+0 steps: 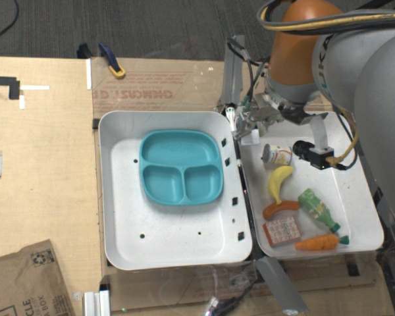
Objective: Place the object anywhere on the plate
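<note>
Two bins sit side by side before you; take the teal plate (182, 166) as your landmark. It lies in the left bin (118, 229), three compartments, rounded corners. Right of it, in the right bin (362, 176), you see a yellow banana (280, 182), curved and smooth, beside a small can (276, 154), a sausage (281, 209), a green bottle (318, 210), a carrot (318, 243) and a printed packet (282, 230). The gripper (247, 120) hangs up-right of the plate; you cannot tell its state.
</note>
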### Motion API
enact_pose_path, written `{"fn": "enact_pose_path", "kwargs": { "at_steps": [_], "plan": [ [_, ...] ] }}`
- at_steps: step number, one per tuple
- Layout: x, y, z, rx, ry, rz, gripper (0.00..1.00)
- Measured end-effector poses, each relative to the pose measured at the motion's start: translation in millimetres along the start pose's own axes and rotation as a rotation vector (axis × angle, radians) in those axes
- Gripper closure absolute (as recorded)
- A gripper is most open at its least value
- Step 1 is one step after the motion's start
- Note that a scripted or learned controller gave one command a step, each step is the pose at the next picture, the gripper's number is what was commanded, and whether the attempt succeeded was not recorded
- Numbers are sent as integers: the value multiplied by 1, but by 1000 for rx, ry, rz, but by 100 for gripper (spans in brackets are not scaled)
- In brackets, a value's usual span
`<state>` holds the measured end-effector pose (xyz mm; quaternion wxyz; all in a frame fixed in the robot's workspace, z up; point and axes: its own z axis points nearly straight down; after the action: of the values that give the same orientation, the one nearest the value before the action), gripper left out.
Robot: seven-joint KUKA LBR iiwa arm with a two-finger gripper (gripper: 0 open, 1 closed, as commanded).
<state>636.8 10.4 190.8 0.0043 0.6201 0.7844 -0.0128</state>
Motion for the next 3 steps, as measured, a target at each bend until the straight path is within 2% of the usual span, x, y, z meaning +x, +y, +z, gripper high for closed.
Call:
{"fn": "enact_pose_path", "kwargs": {
  "at_steps": [2, 3],
  "plan": [
    [2, 2, -3, 4, -5, -96, 100],
    [45, 34, -38, -14, 19, -140, 100]
  ]
}}
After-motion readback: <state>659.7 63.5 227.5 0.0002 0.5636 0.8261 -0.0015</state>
